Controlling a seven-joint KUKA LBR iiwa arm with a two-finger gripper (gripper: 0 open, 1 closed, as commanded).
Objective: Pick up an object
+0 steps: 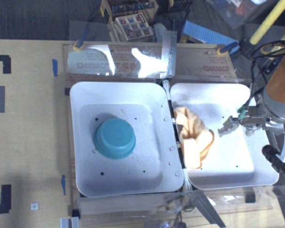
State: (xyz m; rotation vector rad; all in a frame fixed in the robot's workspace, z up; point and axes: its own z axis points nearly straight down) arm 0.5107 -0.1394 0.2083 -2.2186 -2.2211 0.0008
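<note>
Two bins: side by side on the bench, the left bin (85, 103) and the right bin (228, 170), pictured from above at a slant.
Cloth: a crumpled tan cloth (194, 136) is seen lying in the right bin, pressed against the wall it shares with the left bin.
Bowl: a teal bowl (115, 137) is shown upside down near the middle of the left bin, well apart from the cloth.
Gripper: the gripper (226, 127) is pictured over the right bin, just beside the cloth on the side away from the bowl; nothing is seen between its fingers, and whether they are spread or pressed together cannot be told.
Arm: entry is made from beyond the right bin's far side wall.
Step in hand: an approach is judged to be under way, with the cloth the likeliest target.
Next move: a short shift toward the cloth and a descent onto its folds would be called for before any closing.
</note>
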